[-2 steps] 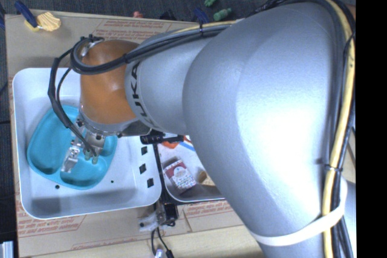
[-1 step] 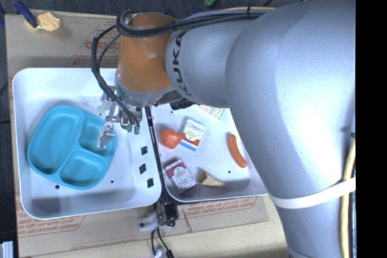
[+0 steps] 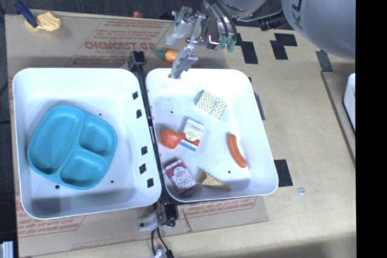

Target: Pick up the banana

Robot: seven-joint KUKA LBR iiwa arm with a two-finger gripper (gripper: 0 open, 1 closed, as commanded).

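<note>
- Claw (image 3: 183, 61): upper centre of the frame, over the back rim of the right bin (image 3: 257, 130); I cannot tell whether it is apart or together.
- Banana: none clearly identifiable; the nearest match is a yellow lump (image 3: 49, 22) on the surface (image 3: 302, 214) at upper left, well apart from the claw.
- Risk: the claw descends where it hangs and takes the orange piece (image 3: 172, 55) just beside it.
- Risk: it strikes the rim.
- Decoys, right bin: sausage (image 3: 237, 150), checkered packet (image 3: 211, 104), carton (image 3: 193, 132).
- Left bin: blue plate (image 3: 71, 146).

Blue divided plate (image 3: 71, 145) in left bin (image 3: 24, 84) (three compartments), hot dog (image 3: 237, 150), checkered packet (image 3: 211, 103)
</note>
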